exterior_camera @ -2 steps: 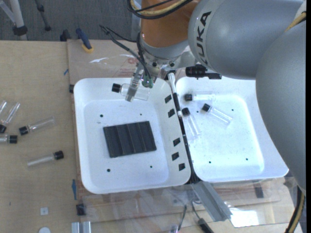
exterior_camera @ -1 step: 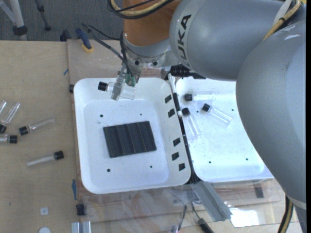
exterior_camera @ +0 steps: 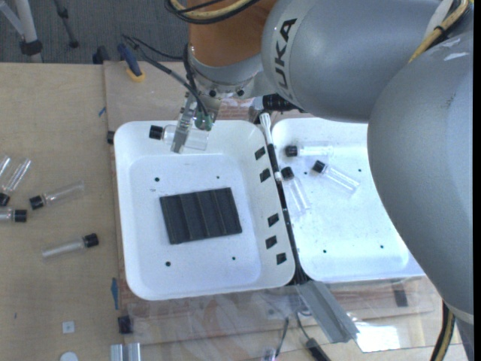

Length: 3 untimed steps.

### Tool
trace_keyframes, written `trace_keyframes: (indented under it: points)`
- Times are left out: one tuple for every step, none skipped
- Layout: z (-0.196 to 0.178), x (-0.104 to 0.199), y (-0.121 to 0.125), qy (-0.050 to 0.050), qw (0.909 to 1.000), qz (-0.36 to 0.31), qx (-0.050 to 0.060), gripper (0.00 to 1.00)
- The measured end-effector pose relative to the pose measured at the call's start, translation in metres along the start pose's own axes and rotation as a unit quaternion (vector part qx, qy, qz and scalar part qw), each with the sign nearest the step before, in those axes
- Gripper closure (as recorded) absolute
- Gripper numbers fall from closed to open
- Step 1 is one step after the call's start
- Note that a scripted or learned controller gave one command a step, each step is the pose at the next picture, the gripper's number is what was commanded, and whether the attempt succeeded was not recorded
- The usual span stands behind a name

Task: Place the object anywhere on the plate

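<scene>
A black ribbed plate [exterior_camera: 201, 215] lies flat in the middle of the left bin [exterior_camera: 143, 277]. A clear vial with a black cap [exterior_camera: 156, 132] lies along the sloping back wall of that bin, cap to the left. My gripper [exterior_camera: 189, 130] hangs from the orange-banded wrist and comes down right on the vial's clear body, well behind the plate. The vial's glass blends with the gripper's tip, so contact is hard to judge.
The right bin [exterior_camera: 376, 254] holds three capped vials [exterior_camera: 331, 173] near its back left. Black clips [exterior_camera: 270, 220] line the divider between the bins. More vials [exterior_camera: 71, 244] lie loose on the wooden bench at the left.
</scene>
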<state>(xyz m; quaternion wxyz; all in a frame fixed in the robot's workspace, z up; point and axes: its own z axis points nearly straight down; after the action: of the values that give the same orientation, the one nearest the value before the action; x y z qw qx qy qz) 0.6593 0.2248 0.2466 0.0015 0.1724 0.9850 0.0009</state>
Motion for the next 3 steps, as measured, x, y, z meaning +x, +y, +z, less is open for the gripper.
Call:
trace_keyframes:
  points:
    - [-0.056, 0.003, -0.001, 0.000, 0.9999, -0.016, 0.000, 1.00]
    - [-0.026, 0.005, 0.000, 0.003, 0.9980, -0.064, 0.002, 1.00]
    - [0.052, -0.001, 0.001, 0.003, 0.9954, -0.096, 0.001, 1.00]
